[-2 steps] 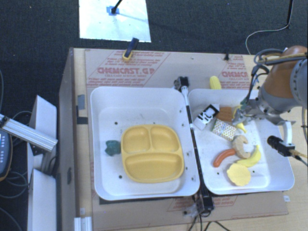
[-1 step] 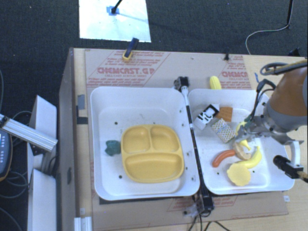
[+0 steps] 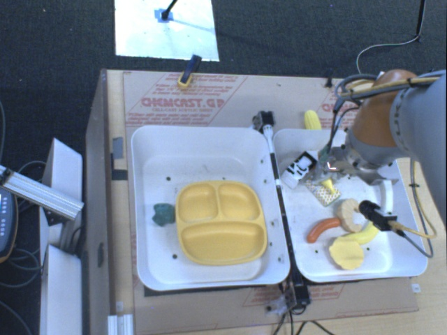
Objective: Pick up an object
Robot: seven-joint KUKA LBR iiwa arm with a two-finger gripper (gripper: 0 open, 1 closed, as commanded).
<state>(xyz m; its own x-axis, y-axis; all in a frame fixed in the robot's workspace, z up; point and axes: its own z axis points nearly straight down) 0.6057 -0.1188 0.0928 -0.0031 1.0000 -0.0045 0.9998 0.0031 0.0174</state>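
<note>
White paper sheet on dark carpet beyond the bench, blue-handled yellow tool on cardboard

Robotics lab: bench, cables.

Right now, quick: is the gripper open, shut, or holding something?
Gripper: cannot be told. It is low in the right bin, among the small items near the bin's left side.
</note>
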